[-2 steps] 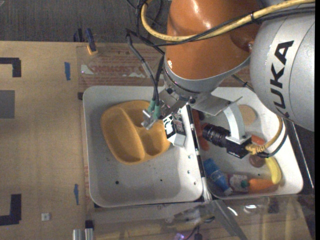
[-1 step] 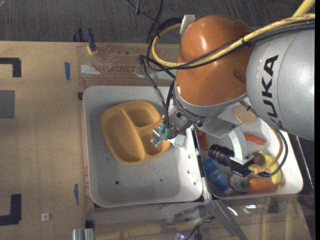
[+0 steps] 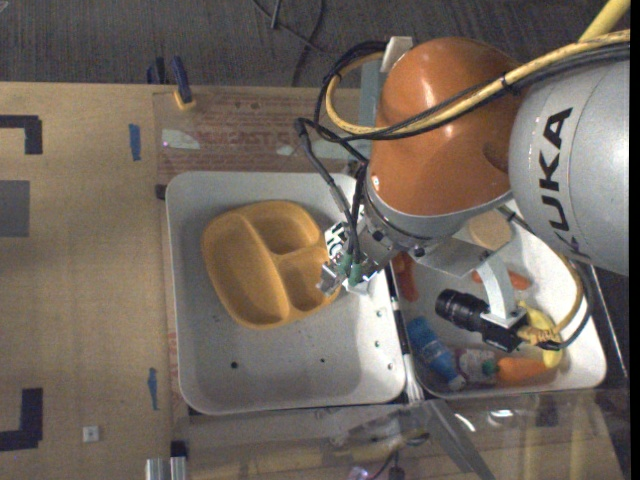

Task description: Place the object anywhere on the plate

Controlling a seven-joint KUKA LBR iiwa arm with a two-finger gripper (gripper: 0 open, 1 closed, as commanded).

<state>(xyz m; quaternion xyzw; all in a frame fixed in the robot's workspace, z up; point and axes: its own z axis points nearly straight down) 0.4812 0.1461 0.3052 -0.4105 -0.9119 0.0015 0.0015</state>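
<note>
- Camera view, left of centre: the yellow-orange plate point(image 3: 262, 268) lies in the left bin point(image 3: 290, 378), in that bin's upper half. It has three compartments, and no object lies in any of them.
- The plate's upper-left edge sits near the bin's wall. Its right edge passes under the gripper.
- The gripper point(image 3: 343, 268) hangs at the plate's right rim, just left of the divide between the bins. Small green parts show at its tip. Whether it is released or clenched on anything cannot be told; no object can be made out in it.
- Bare white floor stretches below and to the lower right of the plate, and it is the widest free space in the left bin.
- The arm point(image 3: 450, 138), with its broad orange band, covers the upper part of the right bin point(image 3: 590, 363) and the strip between the bins.
- In the right bin's lower part, the loose objects crowd together: a blue bottle point(image 3: 432, 348), an orange piece point(image 3: 522, 370) by the lower wall, and a yellow piece point(image 3: 541, 322) just above it.
- A round tan piece point(image 3: 490, 231) shows near the upper right, partly under the arm.
- Which of these is the object to be placed cannot be told.
</note>
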